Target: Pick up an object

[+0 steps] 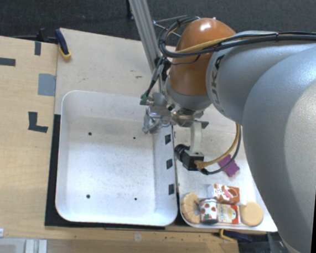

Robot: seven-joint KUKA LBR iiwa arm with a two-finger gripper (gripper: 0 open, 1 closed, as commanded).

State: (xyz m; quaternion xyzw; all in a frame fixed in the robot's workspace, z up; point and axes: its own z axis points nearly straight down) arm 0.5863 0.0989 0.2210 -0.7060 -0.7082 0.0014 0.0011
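Camera view from above, slanted over the tabletop [98, 51]. Big grey arm [271, 106] sweeping in from the right, orange band [202, 41] bright above the wrist. Claw [151, 123] down at the far right corner of the left bin [70, 142], right by the rim shared with the right bin [182, 170]. Claw state: cannot tell, too small and too cluttered with cables to read. Nothing visible in its grip.

Left bin: white floor, a few dark specks and holes, no objects to be seen on it.

Right bin: mostly hidden under the arm, near end showing. Cluster of objects packed along that near edge: round tan biscuit-like piece [191, 206] at the near left corner, small red-and-white packet [210, 211] touching it, a second red-and-white packet [225, 193] just behind, another round tan piece [251, 214] toward the near right corner. Purple block [231, 167] farther back, beside the arm, near a yellow cable. Black connector [186, 156] hanging just above the shared rim, well clear of the cluster.

Claw and cluster well apart: claw at the far end of the divide, objects at the near end.

Blue-and-yellow clamp [63, 44] at the far left corner of the pale board. Grey tape patches [46, 84] on the wooden surface left of the bins.
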